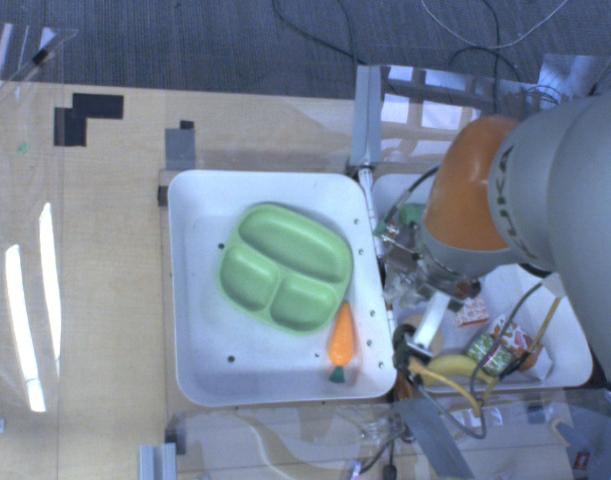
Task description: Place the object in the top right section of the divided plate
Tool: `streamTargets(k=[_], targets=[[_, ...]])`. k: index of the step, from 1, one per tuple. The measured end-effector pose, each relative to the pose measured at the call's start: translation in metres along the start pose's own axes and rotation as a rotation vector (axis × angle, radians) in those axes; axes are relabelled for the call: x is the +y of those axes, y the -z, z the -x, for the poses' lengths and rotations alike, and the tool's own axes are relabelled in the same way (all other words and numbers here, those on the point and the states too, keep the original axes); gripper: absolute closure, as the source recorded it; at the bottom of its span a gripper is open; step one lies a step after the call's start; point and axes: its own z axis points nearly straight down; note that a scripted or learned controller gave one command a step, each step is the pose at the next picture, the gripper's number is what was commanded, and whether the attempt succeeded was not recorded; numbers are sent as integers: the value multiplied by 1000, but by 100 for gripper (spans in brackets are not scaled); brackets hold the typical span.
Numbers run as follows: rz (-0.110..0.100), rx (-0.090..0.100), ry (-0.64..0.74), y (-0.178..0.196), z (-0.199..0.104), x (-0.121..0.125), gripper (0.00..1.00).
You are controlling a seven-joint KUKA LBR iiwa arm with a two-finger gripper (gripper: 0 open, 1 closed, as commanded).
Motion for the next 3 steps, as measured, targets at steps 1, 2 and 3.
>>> streamTargets(k=[1,2,3], targets=[[3,0,-114,36,-5,136,100],[4,2,-402,136,42,212,100],[5,3,-474,254,135,240,100]])
